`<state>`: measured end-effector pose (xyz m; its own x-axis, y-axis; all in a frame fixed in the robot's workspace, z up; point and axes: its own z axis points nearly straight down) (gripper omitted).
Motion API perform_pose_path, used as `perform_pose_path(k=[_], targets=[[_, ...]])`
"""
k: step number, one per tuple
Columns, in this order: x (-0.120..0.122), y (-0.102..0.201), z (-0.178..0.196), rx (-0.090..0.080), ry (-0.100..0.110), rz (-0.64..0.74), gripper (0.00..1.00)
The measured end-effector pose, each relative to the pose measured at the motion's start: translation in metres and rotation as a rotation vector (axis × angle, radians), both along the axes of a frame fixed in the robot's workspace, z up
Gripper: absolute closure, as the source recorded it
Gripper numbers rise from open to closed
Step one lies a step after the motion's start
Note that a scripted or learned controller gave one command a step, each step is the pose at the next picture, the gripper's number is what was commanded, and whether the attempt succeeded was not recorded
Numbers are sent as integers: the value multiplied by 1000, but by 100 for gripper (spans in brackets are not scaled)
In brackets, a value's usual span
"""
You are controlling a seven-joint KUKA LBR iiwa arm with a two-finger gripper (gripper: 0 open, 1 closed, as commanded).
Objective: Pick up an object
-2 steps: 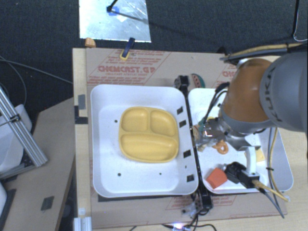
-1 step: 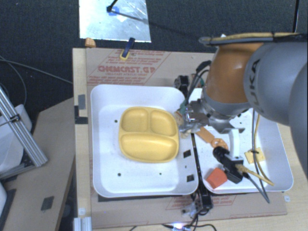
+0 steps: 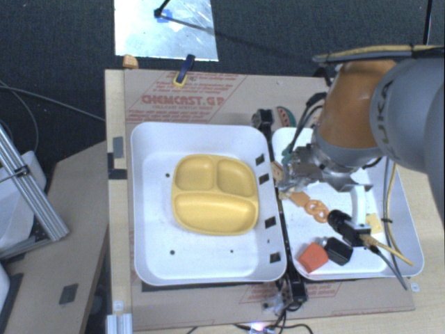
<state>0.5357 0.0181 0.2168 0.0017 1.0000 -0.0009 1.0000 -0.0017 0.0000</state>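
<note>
The surface (image 3: 76,207) is pale tan and carries a cardboard sheet (image 3: 188,99) with red print. On it two white bins sit side by side, the left bin (image 3: 149,186) and the right bin (image 3: 361,270). Beyond the far edge lies dark carpet (image 3: 55,40) with a shiny silver sheet (image 3: 167,19) flat on it. A yellow divided plate (image 3: 212,193) lies in the middle of the left bin. My arm (image 3: 410,110) reaches in from the right, its orange band (image 3: 351,110) bulking over the right bin's far half. My tool (image 3: 292,175) is low at that bin's left wall, and I cannot tell whether it is released or clenched. An orange twisted piece (image 3: 311,206) lies just beside the tool, and an orange block (image 3: 313,257) sits near the bin's front edge.
</note>
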Motion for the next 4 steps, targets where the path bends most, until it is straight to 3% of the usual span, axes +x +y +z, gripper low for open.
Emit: perform_pose_path(k=[1,2,3,4], targets=[[-21,64,33,2,-3,9,100],[-50,110,35,2,0,8,100],[-49,90,295,5,-17,7,100],[-49,54,204,-1,4,-1,100]])
